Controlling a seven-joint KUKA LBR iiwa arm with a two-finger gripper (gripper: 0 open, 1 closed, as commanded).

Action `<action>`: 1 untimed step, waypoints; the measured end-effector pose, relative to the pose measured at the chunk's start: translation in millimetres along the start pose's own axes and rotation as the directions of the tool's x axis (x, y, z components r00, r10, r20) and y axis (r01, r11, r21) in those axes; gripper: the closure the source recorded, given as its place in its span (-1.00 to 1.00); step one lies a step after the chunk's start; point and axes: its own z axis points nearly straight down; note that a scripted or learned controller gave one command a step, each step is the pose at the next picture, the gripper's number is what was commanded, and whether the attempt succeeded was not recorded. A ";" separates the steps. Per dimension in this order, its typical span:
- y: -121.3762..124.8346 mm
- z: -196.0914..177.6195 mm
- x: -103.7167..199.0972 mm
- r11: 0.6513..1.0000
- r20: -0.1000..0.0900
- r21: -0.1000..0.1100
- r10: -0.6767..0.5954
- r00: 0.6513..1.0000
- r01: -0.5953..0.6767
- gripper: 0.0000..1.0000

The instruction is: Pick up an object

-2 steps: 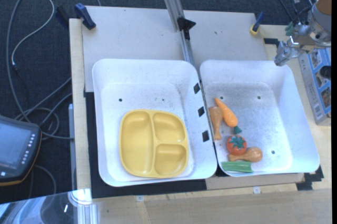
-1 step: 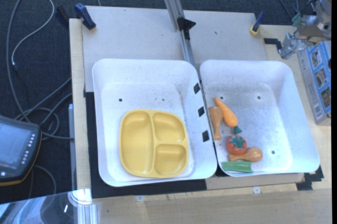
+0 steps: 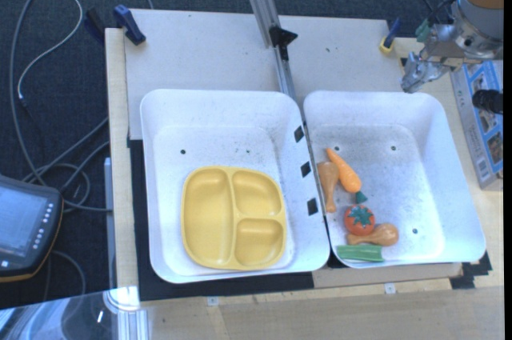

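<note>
**Grasp Guidance: Toy Carrot in Right Bin**

While the gripper [image 3: 414,80] hovers above the right bin's [image 3: 448,170] far rim, note that you cannot tell its jaws' state. The carrot [image 3: 343,170] lies near the bin's left wall, touching neighbouring toys. It looks light, rigid and smooth; grip across its thick middle.

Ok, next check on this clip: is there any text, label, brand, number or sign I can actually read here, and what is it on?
No text is legible in this view.
Blue printed item at the bench's right edge: carries print or pictures, too small and blurred to read.
Dark screen device at the left edge: no readable characters.
Yellow divided tray, white bins and toy food: no markings seen.
</note>
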 end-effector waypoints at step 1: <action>-9.2 -4.8 53.4 1.000 0.000 0.001 0.000 1.000 0.000 1.00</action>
